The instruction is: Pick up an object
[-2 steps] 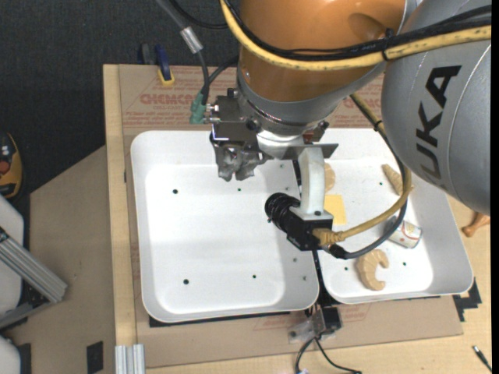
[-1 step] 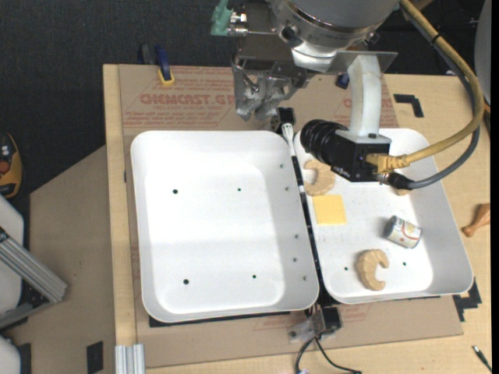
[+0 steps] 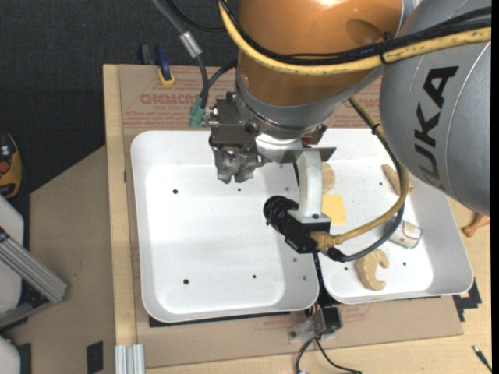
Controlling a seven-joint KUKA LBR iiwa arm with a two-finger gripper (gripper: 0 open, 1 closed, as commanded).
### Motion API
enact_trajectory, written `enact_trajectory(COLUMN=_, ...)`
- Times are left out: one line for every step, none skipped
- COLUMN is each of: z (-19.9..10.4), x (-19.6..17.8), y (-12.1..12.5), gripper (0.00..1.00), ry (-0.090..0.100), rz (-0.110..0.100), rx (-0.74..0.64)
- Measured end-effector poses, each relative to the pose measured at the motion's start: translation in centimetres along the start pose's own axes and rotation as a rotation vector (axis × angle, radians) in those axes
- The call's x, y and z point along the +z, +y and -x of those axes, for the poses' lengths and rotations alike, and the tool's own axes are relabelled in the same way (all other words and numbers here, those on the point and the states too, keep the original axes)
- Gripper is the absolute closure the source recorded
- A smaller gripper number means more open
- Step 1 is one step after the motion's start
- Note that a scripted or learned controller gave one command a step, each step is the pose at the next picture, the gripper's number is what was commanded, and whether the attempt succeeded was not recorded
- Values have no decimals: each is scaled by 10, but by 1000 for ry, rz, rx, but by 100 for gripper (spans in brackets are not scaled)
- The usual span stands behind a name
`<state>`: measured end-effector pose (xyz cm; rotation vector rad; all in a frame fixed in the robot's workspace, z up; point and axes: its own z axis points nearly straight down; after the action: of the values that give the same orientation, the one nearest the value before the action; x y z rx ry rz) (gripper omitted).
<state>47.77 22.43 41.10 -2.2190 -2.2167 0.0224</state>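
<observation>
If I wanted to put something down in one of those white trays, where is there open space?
The left bin has a wide bare floor, from its front rim up to the gripper near its back. The right bin is crowded: a yellow square, a wooden wrench shape, a small white cylinder and the arm's cables. Only its front right corner looks free.

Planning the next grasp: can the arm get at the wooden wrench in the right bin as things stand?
Probably yes. The wooden wrench lies flat near the right bin's front edge with nothing on top of it. The gripper sits over the left bin, so it must cross over; the yellow cable runs close by.
</observation>
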Motion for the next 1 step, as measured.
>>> enact_trajectory(z=1, x=-132, y=0, gripper=100, ry=14, rz=29, rx=-3)
